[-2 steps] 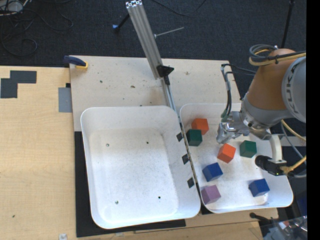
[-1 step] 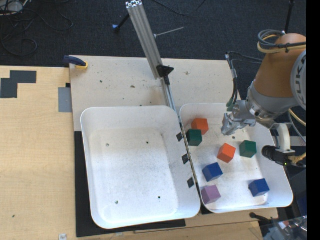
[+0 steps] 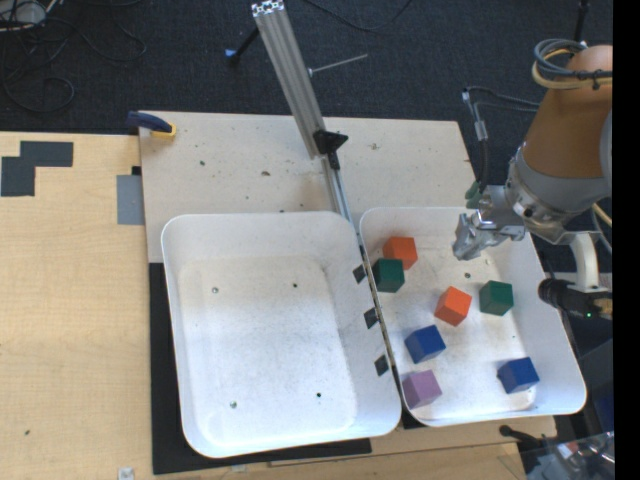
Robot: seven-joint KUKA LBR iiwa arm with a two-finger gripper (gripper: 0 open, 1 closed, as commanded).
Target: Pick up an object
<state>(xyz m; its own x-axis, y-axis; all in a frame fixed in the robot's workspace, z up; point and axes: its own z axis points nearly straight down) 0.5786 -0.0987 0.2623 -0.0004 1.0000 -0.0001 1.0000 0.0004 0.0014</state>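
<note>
The right bin holds several small cubes. An orange cube sits beside a dark green one near the bin's left wall. Another orange cube lies mid-bin, with a green cube to its right. Two blue cubes and a purple cube lie toward the front. My gripper hangs over the bin's back part, above bare floor between the back orange cube and the green cube. Nothing shows between its fingers.
The left bin stands beside the right one, with black clips along the shared wall. An aluminium post slants up from behind the bins. A blue and yellow tool lies at the board's back left corner.
</note>
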